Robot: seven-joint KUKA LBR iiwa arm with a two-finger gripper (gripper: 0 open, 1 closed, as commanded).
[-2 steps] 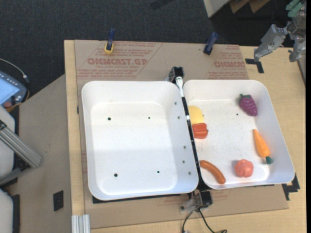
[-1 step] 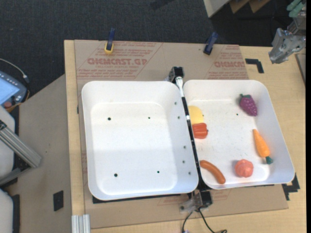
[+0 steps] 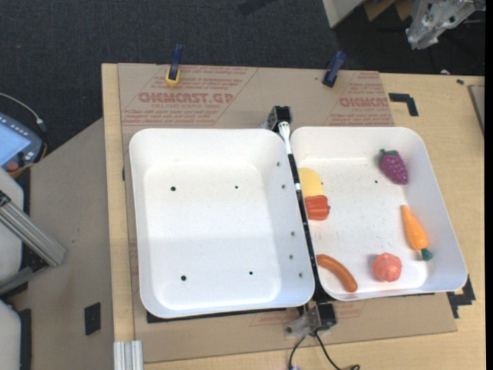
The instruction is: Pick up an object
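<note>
Parked at upper right of frame, gripper [image 3: 437,14] with finger state impossible to tell; lying in right bin [image 3: 362,280]: purple grapes [image 3: 394,166], carrot [image 3: 414,231], sausage [image 3: 337,272], tomato [image 3: 387,267].

bench [image 3: 115,206]: brown board, red print | blue clamp [image 3: 334,68] at board's far edge | yellow-blue clamp [image 3: 175,65] at far edge, left | black clip [image 3: 279,117] at bins' far junction | cable [image 3: 308,353] ran off near edge | dark carpet [image 3: 92,21] behind
</note>
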